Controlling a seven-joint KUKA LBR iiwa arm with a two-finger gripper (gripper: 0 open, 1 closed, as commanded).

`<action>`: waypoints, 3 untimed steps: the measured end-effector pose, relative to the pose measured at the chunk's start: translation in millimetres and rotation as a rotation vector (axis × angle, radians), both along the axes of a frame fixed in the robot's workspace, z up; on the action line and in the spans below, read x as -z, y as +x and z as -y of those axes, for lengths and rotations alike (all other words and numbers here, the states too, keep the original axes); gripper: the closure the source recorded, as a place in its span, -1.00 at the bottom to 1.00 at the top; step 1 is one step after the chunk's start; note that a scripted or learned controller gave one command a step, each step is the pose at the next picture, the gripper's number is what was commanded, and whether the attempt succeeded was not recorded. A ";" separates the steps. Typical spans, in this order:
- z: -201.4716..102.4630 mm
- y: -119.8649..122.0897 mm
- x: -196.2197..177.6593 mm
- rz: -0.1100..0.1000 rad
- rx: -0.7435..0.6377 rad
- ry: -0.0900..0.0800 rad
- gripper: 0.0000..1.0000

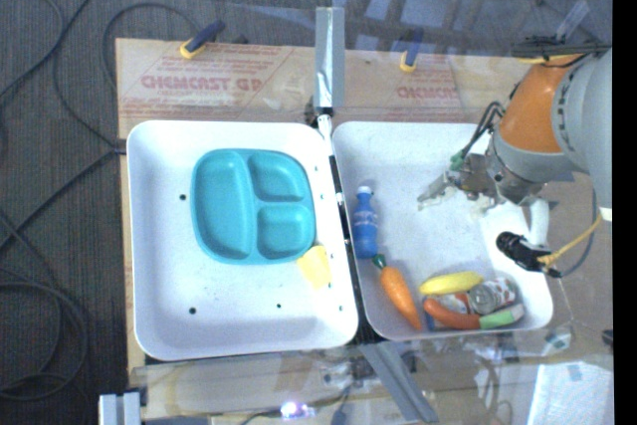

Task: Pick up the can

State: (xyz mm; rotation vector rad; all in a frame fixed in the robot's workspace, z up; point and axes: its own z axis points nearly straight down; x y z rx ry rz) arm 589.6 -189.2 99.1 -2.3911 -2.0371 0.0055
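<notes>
the can point(491, 297) lies on its side at the near right corner of the right bin point(398, 142), touching a banana point(450, 283) and a red pepper point(451, 316). the gripper point(445, 188) hovers over that bin's far right part, well apart from the can. whether the fingers are open or closed cannot be told; nothing is seen between them. a blue bottle point(365, 222) and a carrot point(398, 292) lie along the bin's left side. the left bin point(159, 314) holds a teal divided tray point(253, 204).
</notes>
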 end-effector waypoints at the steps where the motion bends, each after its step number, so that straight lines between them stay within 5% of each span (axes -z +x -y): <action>1: 17.4 0.1 -25.3 0.001 -0.056 0.000 -1.00; 2: 5.6 -23.1 8.8 0.013 -0.065 -0.004 -1.00; 3: -6.4 -21.5 8.7 0.017 0.037 -0.006 -1.00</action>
